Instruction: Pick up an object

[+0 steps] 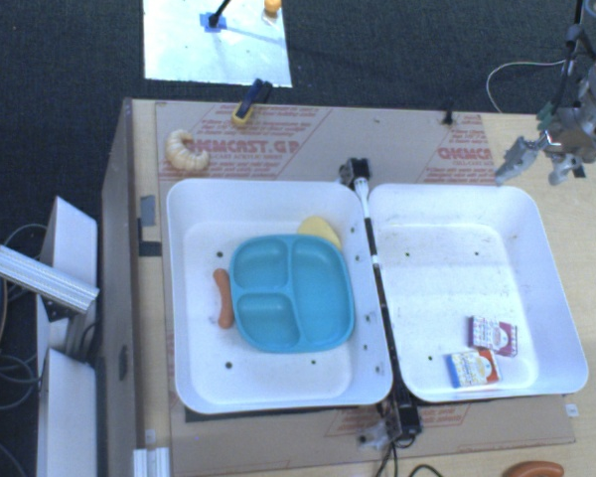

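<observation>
While the jaws (pixel 538 161) hang spread and bare, blue tray (pixel 290 293), hotdog (pixel 223 298), two cartons (pixel 483 352) below.

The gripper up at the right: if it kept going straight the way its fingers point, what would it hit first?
Probably the far rim of the right bin. The gripper points down-left with open fingers, holding nothing. Depth is unclear.
</observation>
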Available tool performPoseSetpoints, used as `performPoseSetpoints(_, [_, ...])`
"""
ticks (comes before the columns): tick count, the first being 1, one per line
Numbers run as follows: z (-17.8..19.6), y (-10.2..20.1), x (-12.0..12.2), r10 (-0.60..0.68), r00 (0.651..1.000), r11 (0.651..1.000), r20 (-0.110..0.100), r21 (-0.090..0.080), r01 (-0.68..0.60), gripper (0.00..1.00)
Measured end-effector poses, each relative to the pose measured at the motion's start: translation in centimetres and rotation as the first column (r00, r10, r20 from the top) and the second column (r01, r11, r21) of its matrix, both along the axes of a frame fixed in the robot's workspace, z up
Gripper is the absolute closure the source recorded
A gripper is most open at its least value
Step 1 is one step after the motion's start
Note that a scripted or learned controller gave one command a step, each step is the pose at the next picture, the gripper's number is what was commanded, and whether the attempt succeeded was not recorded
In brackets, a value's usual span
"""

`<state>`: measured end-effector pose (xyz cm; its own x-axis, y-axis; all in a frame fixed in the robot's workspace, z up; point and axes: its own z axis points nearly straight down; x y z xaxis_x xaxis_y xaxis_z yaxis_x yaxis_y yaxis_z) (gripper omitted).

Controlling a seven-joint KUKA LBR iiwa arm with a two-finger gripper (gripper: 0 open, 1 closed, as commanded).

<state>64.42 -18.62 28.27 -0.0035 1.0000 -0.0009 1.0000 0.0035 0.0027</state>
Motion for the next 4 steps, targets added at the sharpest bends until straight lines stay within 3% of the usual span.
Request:
performPoseSetpoints(1, [-9.1, 1.6, 2.4, 0.002, 1.000, 1.000, -0.004, 0.002, -0.002, 0.00])
performPoseSetpoints(2, [-19.9, 0.5, 1.0, -0.002, 1.000, 1.000, -0.003, 0.001, 0.002, 0.00])
performPoseSetpoints(3, [-17.8, 3.6, -1.3, 0.000, 1.000, 1.000, -0.001, 0.001, 0.000, 0.00])
performPoseSetpoints(4, [-19.8, 2.5, -3.9, -0.002, 1.000, 1.000, -0.002, 0.000, 0.002, 0.00])
